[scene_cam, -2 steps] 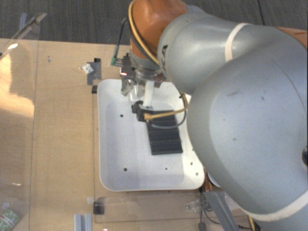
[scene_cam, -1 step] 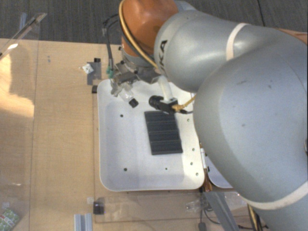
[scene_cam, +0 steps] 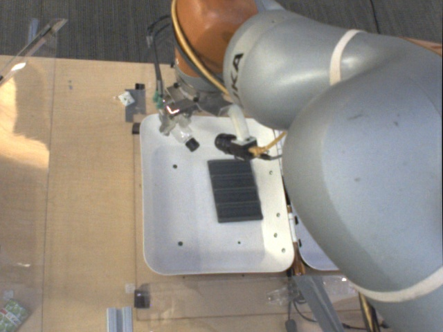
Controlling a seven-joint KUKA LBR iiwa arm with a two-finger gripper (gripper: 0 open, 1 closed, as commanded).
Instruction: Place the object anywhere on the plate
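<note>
We saw the end effector (scene_cam: 177, 124) over the upper left corner of the white bin (scene_cam: 163, 244); whether it was spread or pinching, we could not tell. The dark ribbed plate (scene_cam: 235, 190) lay mid-frame. A small dark object (scene_cam: 192, 144) sat just below the end effector. We judged a centred, slow descent best.

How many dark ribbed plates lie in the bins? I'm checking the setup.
1: the dark ribbed plate lies in the left bin, right of centre. The arm covers most of the other bin.
</note>
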